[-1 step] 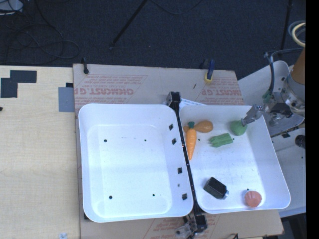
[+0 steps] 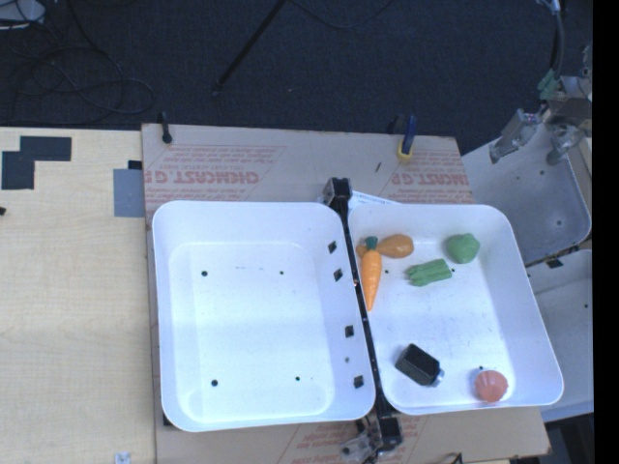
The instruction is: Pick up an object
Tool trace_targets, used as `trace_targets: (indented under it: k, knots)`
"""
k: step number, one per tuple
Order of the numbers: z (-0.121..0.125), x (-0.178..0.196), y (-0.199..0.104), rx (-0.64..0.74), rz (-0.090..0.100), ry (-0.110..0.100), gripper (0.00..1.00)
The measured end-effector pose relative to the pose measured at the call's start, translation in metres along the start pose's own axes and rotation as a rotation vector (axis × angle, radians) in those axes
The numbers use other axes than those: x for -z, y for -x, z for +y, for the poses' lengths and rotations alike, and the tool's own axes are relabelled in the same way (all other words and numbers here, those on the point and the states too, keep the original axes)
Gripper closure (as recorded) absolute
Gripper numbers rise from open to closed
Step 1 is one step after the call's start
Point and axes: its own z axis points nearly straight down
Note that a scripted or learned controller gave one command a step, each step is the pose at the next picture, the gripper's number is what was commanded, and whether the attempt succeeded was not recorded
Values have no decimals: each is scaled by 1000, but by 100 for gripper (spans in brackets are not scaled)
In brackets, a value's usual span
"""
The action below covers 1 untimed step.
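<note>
Tapered orange carrot (image 2: 370, 280), boxy black block (image 2: 419, 364)

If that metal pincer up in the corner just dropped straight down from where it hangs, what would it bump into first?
Probably the grey metal plate beneath the pincer, not the right bin or its toys. Depth is hard to judge from this slanted view, so that is a guess.
</note>
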Motion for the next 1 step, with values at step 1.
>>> trace_targets:
  k: [1]
  knots:
    - [0, 67, -84, 5, 6, -10, 0]
